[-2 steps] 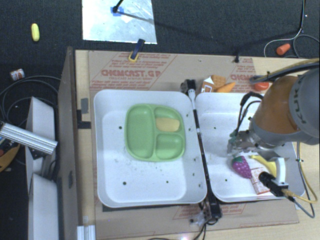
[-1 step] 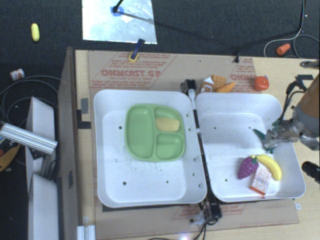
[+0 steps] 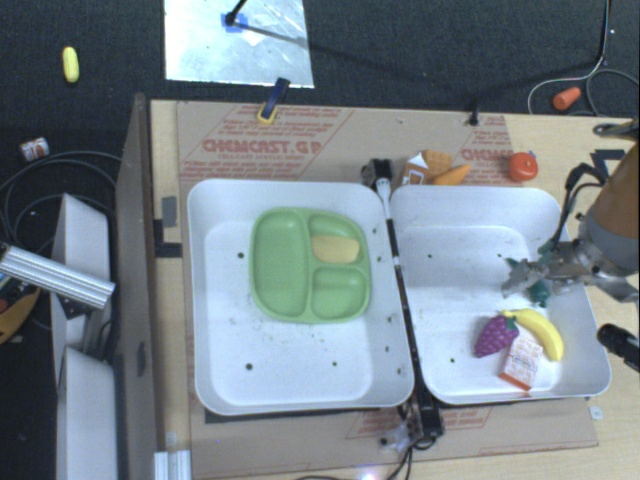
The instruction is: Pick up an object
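Nearest the lens, along the front of the right bin [image 3: 470, 218], lie three small things close together: a flat red-and-white packet [image 3: 521, 364], a smooth curved yellow banana [image 3: 538, 331] touching its upper edge, and a knobbly purple bunch of grapes [image 3: 495, 335] just left of the banana. All three look like light plastic toys. Just above the banana, the hand [image 3: 527, 276] reaches in from the right, low over the bin floor, with a small teal object [image 3: 539, 292] at its tip; whether its fingers are spread or pressed together cannot be told. The left bin [image 3: 225, 368] holds a glossy green divided tray [image 3: 290, 268] with rounded corners, and a pale yellow, soft-edged block [image 3: 336, 249] sits in its upper right compartment. Both bins are white, shallow and speckled with small dark marks. Behind them on the brown surface [image 3: 300, 138] rest an orange carrot-like piece [image 3: 452, 174] and a red ball [image 3: 522, 167].
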Available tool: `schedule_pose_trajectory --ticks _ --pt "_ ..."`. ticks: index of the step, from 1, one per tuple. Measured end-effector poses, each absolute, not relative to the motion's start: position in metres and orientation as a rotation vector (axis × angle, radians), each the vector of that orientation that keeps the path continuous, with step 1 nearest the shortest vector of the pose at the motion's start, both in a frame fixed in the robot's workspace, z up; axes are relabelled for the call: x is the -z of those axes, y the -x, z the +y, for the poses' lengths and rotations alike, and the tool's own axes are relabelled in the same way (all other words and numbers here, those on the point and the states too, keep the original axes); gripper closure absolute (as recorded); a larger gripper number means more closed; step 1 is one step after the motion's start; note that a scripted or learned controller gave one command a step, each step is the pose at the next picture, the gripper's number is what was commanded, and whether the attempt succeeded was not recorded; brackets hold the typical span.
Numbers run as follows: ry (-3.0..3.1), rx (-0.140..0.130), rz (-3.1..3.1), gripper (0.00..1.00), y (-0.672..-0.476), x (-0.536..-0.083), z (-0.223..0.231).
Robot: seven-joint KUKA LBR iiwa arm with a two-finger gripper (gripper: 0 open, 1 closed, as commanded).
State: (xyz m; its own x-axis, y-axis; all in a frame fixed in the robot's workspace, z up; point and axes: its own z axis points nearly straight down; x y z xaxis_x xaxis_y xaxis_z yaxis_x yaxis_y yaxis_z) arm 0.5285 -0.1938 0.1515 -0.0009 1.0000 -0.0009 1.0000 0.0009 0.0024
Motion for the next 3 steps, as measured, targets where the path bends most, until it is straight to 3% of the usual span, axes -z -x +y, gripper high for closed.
schedule_pose_trajectory --ticks 1,2,3 --pt "-2.219 0.0 2.232 0.0 -0.487 -0.09 -0.132" --pt "-2.216 -0.003 2.223 1.0 -0.49 -0.103 -0.135" --pt "-2.203 -0.012 2.232 1.0 -0.505 -0.189 -0.038"
